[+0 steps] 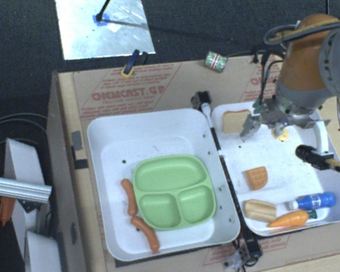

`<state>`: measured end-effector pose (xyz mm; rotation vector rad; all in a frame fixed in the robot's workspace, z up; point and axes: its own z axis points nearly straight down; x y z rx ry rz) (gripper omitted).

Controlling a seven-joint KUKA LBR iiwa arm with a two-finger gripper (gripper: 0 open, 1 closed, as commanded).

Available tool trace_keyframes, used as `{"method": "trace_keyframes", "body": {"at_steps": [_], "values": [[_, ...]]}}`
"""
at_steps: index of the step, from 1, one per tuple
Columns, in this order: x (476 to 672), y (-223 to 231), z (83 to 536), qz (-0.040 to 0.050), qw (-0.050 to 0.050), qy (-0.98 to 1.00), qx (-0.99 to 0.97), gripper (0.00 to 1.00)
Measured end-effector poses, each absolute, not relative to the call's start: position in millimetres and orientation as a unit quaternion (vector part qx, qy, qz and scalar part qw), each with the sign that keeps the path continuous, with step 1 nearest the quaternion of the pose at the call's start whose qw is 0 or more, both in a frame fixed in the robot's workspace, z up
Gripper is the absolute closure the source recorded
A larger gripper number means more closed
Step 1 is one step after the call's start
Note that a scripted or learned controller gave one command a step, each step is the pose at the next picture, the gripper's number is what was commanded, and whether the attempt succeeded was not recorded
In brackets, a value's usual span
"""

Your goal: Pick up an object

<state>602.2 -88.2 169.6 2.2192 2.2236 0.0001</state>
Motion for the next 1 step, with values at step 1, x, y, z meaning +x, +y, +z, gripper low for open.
{"method": "trace_keyframes", "body": {"at_steps": [1], "values": [[558.1,-104.4,153.2,0.0,0.0,0.707,0.707,0.0]]}}
